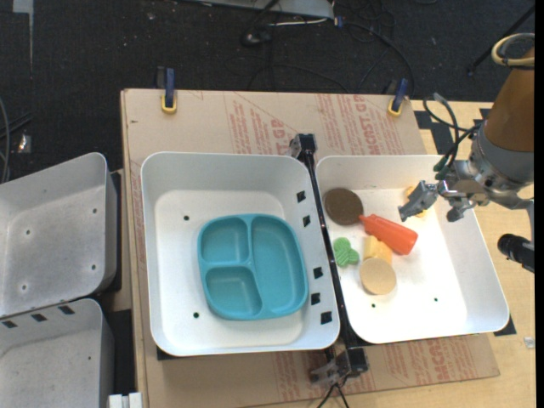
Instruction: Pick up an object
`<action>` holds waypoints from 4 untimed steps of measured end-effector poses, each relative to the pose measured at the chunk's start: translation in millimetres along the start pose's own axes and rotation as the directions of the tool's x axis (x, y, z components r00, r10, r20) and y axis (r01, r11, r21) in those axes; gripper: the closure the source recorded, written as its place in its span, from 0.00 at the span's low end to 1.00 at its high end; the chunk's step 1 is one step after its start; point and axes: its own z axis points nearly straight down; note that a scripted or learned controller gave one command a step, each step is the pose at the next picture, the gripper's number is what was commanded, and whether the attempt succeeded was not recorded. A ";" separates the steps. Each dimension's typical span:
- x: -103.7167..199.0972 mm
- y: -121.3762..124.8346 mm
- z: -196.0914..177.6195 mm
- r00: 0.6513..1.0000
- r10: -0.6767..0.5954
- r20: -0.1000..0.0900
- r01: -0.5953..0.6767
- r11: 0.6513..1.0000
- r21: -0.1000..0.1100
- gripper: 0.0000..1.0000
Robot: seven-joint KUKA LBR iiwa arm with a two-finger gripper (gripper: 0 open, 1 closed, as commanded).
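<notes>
The right bin point(476, 300) holds a few toy foods near its left side: a brown disc point(342, 204), an orange carrot point(389, 232), a green piece point(343, 252), a yellow piece point(376, 246) and a tan disc point(378, 276). My gripper point(436, 206) hangs over the bin's upper right part, to the right of the carrot and apart from it. Its fingers point(416, 204) are spread open with nothing clearly between them. A small yellow bit shows beside the left finger; what it is cannot be made out.
The left bin point(170, 185) holds a teal three-compartment tray point(252, 266). A black divider rail point(316, 219) runs between the bins. White lids point(51, 228) lie off the bench at the left. Cables cross the dark floor behind.
</notes>
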 end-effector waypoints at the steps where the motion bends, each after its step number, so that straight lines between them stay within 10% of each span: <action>1: 0.6 2.2 -7.0 1.000 -0.003 0.002 0.003 1.000 -0.012 0.00; 4: 1.4 20.7 129.1 1.000 0.002 0.013 -0.001 0.999 -0.037 0.00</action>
